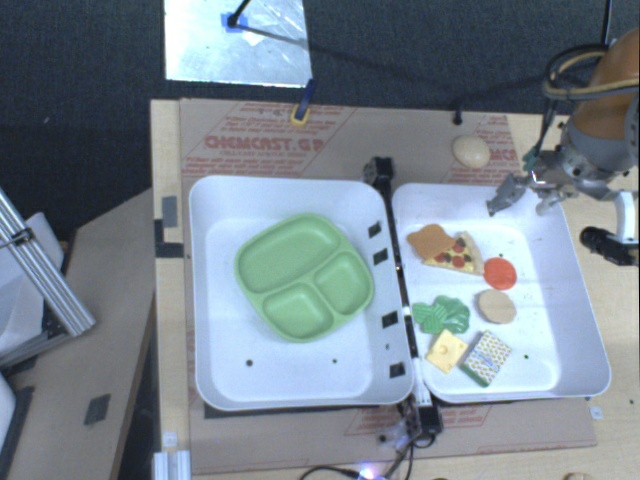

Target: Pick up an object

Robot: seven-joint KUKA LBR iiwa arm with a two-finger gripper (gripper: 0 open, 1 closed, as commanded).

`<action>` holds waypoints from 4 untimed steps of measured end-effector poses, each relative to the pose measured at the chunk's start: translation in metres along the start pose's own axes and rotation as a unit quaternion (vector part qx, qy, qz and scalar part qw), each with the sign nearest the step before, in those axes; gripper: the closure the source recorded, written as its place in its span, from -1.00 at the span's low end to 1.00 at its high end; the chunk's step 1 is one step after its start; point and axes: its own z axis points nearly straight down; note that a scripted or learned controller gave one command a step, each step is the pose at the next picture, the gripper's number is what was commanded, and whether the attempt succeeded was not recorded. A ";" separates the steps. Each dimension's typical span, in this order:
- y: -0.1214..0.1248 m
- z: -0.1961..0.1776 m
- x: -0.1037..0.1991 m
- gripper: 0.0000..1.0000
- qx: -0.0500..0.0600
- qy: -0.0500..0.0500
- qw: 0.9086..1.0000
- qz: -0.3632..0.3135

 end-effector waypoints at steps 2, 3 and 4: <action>0.007 0.078 0.000 -1.00 -0.001 0.000 1.000 -0.001; 0.008 0.065 0.000 1.00 -0.003 -0.001 1.000 -0.002; 0.012 0.022 0.000 1.00 -0.002 0.000 1.000 0.000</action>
